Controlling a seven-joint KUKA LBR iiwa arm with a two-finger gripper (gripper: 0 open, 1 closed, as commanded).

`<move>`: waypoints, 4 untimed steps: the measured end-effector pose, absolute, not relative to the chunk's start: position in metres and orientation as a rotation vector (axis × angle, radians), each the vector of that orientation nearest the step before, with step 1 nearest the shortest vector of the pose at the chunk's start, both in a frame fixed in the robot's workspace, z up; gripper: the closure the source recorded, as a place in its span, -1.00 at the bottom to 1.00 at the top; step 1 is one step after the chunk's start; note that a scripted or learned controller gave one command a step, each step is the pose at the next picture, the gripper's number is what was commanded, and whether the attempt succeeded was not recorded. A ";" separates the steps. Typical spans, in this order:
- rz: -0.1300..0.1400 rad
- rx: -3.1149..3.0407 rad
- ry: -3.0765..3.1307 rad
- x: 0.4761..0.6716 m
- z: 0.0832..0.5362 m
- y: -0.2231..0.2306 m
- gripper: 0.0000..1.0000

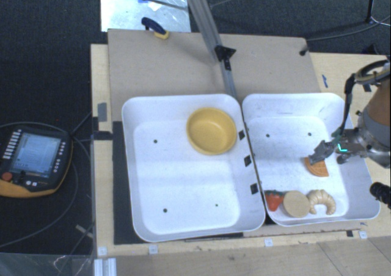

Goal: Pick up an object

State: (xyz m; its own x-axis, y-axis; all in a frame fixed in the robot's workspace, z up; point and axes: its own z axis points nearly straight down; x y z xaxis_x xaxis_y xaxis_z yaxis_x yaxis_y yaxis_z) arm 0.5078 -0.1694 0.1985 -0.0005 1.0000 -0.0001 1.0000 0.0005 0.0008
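Note:
My gripper (320, 156) hangs low over the right side of the right bin (287, 110), reaching in from the right. Its tip sits right at the upper edge of an orange wedge-shaped piece (318, 170) on the bin floor; I cannot tell whether it touches it. Along the bin's front edge lie a small red item (274, 200), a tan round disc (295, 204) and a croissant-shaped piece (323, 201). A yellow bowl (211, 130) stands upright at the back of the left bin (159, 201).
A slanted metal pole (204, 18) comes down to the bench behind the bins. A blue and yellow clamp (154, 26) sits at the board's back edge. A teach pendant (30, 160) lies on the floor at far left.

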 end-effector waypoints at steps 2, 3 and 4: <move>-0.003 2.224 2.224 0.505 0.137 -0.166 -1.00; -0.002 2.223 2.223 0.504 0.089 -0.166 -1.00; 0.001 2.221 2.220 0.505 0.101 -0.166 1.00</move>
State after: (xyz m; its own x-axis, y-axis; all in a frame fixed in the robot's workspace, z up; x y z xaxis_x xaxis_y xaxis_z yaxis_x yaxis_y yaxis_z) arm 0.5052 -0.1663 0.1007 0.0002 1.0000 -0.0003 1.0000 -0.0002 0.0014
